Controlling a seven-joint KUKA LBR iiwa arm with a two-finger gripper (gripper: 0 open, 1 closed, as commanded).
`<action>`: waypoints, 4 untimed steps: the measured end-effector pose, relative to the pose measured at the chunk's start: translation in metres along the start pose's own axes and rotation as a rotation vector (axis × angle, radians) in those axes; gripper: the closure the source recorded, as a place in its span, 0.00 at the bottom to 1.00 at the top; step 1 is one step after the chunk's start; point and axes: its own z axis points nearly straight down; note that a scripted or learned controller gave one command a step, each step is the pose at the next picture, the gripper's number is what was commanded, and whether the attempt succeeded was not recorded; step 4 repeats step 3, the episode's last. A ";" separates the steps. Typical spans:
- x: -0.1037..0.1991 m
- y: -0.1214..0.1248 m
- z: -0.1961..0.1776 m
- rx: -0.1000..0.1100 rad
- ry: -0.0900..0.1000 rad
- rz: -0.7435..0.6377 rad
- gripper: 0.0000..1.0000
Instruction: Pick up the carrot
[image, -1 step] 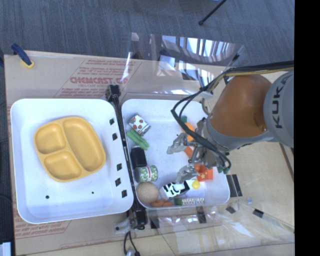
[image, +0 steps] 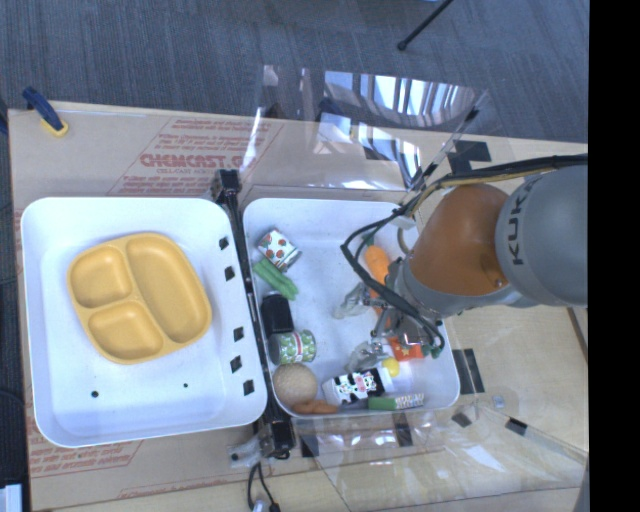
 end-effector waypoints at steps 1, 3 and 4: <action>-0.046 -0.025 0.000 -0.001 0.006 0.304 0.00; -0.071 0.019 -0.137 0.001 0.001 0.706 1.00; -0.071 0.019 -0.137 0.001 0.001 0.706 1.00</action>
